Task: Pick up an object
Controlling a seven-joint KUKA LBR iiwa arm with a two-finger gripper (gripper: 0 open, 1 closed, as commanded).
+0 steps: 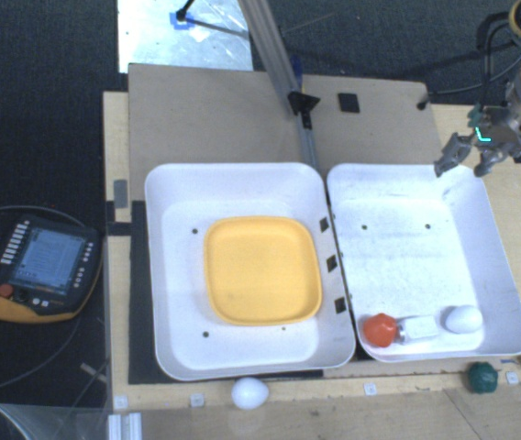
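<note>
No writing is legible; the gripper (470,157) hangs open above the right bin's (494,236) far corner, holding nothing.

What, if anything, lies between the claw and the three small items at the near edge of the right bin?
Nothing visible. The claw hangs open over the far right corner of the right bin; bare floor separates it from the orange ball, white block and white egg.

My one camera hangs fixed high above the bench (215,117), looking down at a slant on both white bins (173,246), while my arm enters at two o'clock.
</note>
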